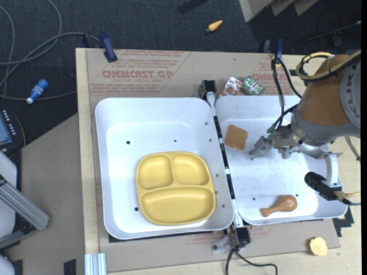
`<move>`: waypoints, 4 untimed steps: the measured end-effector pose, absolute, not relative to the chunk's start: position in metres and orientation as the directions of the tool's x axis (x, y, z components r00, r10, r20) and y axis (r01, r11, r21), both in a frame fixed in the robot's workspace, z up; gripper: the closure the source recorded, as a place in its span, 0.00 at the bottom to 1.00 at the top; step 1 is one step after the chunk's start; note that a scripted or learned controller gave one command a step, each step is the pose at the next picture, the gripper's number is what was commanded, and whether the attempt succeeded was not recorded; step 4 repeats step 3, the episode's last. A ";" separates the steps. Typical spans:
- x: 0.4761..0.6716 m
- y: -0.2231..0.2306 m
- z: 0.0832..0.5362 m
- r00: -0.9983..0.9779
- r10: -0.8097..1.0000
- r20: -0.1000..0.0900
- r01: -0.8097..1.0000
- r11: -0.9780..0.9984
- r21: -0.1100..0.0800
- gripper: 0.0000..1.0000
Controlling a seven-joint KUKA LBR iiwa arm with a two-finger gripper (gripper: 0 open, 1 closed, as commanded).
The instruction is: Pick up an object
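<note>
Dark carpet with loose cables surrounds the desk [143, 73], a brown board printed in red that carries 2 shallow white bins. Inside the right bin [252, 208] the tool [259, 148] hangs low near the left wall, its thin fingers parted and clasping nothing. Just beside it, toward the bin's far-left corner, lies a flat tan block [235, 137], soft-edged and matte, apparently a toy toast slice. Near the bin's front edge lies a toy drumstick [280, 205], glossy brown plastic, bulbous at 1 end and tapering. The block looks the nearer target: I would centre over it, descend squarely and close across its narrow sides, since a flat piece slips out easily. The left bin [109, 153] holds a smooth yellow plate [175, 188] with 3 compartments.
</note>
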State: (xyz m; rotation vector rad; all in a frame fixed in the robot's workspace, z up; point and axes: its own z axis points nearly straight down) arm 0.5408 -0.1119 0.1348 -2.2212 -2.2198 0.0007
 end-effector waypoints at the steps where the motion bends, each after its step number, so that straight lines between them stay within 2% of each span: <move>1: 0.616 -0.101 0.083 -0.003 1.000 -0.001 1.000 0.003 0.005 0.00; 2: 0.616 -0.101 0.096 -0.001 1.000 -0.001 1.000 0.001 0.007 1.00; 3: 0.535 -0.105 0.083 0.003 1.000 0.002 1.000 -0.003 -0.008 1.00; 4: 0.535 -0.105 0.083 0.003 1.000 0.002 1.000 -0.003 -0.008 1.00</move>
